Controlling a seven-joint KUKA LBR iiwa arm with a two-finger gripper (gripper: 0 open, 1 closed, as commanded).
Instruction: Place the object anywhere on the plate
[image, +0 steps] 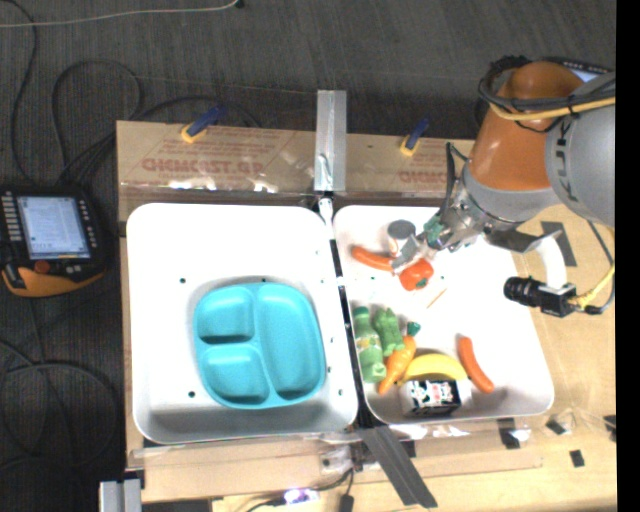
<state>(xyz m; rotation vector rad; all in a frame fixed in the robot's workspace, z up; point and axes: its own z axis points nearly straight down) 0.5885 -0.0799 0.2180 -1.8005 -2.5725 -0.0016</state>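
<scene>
Seen from above at a slant, a pale wooden desk (585, 420) carries two shallow white bins side by side. Along its near edge are strips of black tape and a metal bracket.

The left bin (165, 250) holds a turquoise plate (260, 343) with three compartments, lying flat near the bin's middle.

The right bin (505, 330) holds a scatter of toy food. Nearest, by its front wall, stands a small black-and-white carton (432, 396). A yellow banana (438, 366) touches the carton from behind. An orange sausage-shaped piece (476, 364) lies just to the right of the banana, and a small carrot (397, 361) to its left. Green toy vegetables (372, 333) lie against the wall shared with the left bin.

Farther back, in the far left part of this bin, a red-orange toy vegetable (416, 273) sits directly under the hand (415, 256), well apart from the plate. Just to its left lies a slim orange piece (371, 259). Whether the hand is open, closed or gripping the toy cannot be made out. The grey arm (590, 150) with its orange band reaches in from the right.

Behind the bins, a cardboard sheet (250, 160) with red lettering lies under clear film. A blue clamp (201, 124) and a yellow-and-blue clamp (413, 138) hold it at its far edge, and a metal rail (331, 135) runs between the bins.

Beyond and to the left is dark carpet (60, 110) crossed by black cables. A control pendant (50, 235) with a lit screen rests there.
</scene>
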